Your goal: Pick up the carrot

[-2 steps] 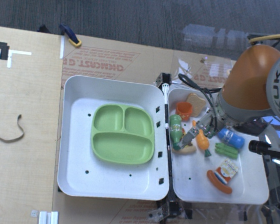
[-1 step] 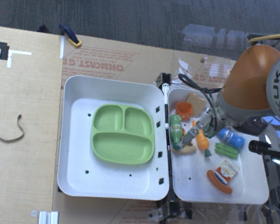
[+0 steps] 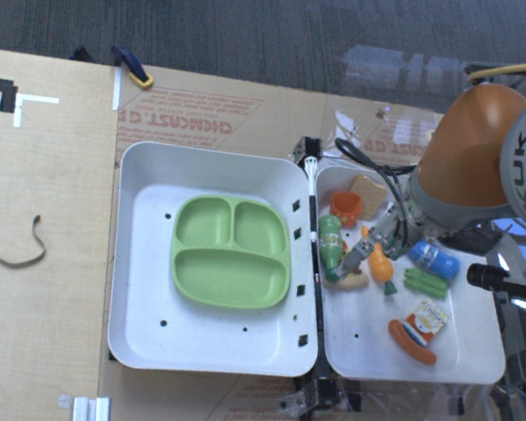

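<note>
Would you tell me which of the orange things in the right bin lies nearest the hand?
The carrot, right beside the hand; the orange cup sits further left, the hot dog further toward the front.

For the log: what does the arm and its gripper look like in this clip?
The arm is a grey KUKA with rounded housings, a broad orange band above the wrist and dark "KUKA" lettering on the grey shell. Black cables loop beside the wrist. The gripper is slim, grey metal, small against the bulky arm.
</note>
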{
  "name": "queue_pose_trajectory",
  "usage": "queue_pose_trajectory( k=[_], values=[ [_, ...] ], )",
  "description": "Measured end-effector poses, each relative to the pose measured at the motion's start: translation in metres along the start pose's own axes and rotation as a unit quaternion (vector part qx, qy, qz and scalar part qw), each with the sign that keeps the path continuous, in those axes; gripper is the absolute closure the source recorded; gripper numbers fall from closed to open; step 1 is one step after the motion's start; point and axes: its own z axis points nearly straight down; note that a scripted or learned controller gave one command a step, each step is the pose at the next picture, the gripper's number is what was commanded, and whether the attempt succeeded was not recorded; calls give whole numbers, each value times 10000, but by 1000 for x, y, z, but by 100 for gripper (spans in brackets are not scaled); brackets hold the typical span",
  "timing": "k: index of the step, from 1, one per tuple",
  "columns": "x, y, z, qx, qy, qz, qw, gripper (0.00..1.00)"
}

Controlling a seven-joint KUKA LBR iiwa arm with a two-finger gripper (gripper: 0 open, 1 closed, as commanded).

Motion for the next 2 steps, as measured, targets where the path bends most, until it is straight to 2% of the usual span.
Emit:
queue_pose_trajectory(
  k=[1, 2],
  values=[
    [0, 0, 0, 0, 0, 0, 10000, 0],
    [-45, -43, 62, 7, 8, 1293, 9916, 0]
  ],
)
